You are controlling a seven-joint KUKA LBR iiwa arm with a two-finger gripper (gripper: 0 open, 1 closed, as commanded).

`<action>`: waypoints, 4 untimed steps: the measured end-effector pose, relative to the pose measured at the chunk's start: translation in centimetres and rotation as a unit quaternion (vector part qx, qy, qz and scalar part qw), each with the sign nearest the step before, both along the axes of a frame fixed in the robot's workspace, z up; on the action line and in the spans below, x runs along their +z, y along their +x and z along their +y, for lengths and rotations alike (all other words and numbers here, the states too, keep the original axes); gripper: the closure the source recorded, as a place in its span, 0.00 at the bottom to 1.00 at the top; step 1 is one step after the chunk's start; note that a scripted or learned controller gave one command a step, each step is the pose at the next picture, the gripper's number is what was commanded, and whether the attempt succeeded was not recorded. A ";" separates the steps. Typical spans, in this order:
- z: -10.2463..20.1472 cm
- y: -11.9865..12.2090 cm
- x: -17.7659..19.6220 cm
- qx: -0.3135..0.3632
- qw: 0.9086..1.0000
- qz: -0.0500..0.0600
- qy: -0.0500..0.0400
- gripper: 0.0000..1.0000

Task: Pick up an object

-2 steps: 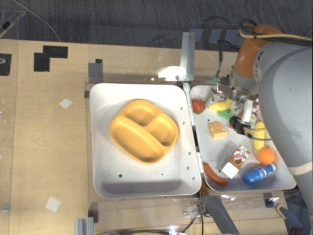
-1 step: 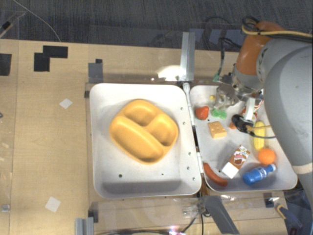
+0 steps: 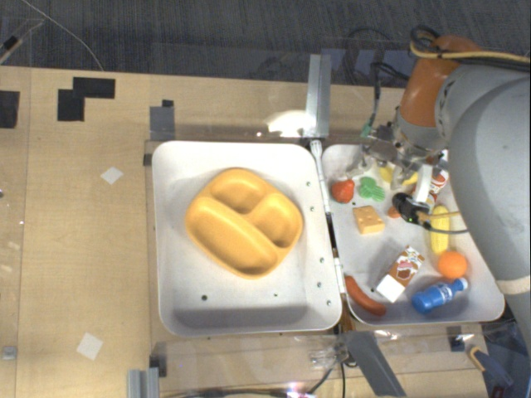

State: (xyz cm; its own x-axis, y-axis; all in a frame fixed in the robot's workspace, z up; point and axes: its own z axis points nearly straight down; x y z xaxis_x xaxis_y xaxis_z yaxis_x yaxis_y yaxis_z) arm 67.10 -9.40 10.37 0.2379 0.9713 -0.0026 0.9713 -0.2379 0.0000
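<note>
The right bin [image 3: 358, 259] holds several small items. Among them are a red round fruit [image 3: 343, 191], a green piece [image 3: 372, 191], a tan block [image 3: 368, 220], a small printed carton [image 3: 406, 264], a white cube [image 3: 390, 288], a red sausage [image 3: 365, 297], a blue bottle [image 3: 437, 295] and an orange [image 3: 452, 264]. My gripper [image 3: 384, 156] is low over the far end of this bin, just above the green piece and a small yellow item [image 3: 386, 174]. The grey arm hides part of the bin's right side.
In the left bin [image 3: 178, 305] lies a yellow divided dish [image 3: 242, 220]. A yellow banana-like item [image 3: 440, 225] and a red-and-white bottle [image 3: 436, 181] lie by the arm. A metal post [image 3: 319, 89] stands behind the divider between the bins.
</note>
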 end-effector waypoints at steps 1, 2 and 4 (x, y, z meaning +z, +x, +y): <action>-0.4 -2.5 -1.7 -0.076 0.997 -0.004 0.001 0.00; 0.0 -5.9 -1.6 -0.162 0.987 -0.005 0.001 0.00; -7.5 -7.2 -1.7 -0.225 0.974 -0.003 0.001 0.00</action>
State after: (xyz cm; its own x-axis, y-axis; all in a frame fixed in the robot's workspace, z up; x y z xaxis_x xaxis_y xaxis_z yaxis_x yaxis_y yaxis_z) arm 59.94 -16.89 8.72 0.6402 0.7682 0.0023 0.7682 -0.6402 0.0041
